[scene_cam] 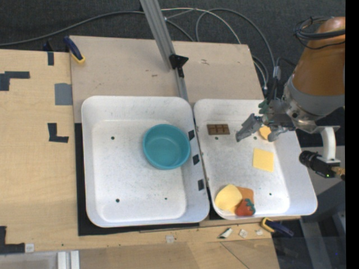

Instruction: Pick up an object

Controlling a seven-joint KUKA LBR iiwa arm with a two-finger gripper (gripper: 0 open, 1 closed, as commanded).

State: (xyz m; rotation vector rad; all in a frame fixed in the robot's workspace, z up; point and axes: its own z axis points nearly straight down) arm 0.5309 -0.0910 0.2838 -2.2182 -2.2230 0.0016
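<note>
While the gripper hangs over the right bin, its fingers stand spread, enclosing nothing; a yellow piece lies beneath.

Teal bowl glossy plastic; white bins speckled (matt); bench pale wood.

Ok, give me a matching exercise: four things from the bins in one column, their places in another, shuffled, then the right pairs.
Things:
1. teal bowl
2. brown chocolate bar
3. yellow square slice
4. red strawberry

Places:
A. near front edge of the right bin, beside a round yellow piece
B. middle of the right bin, below the gripper
C. left bin, toward its right side
D. back left part of the right bin

Pairs: 1-C, 2-D, 3-B, 4-A
</note>
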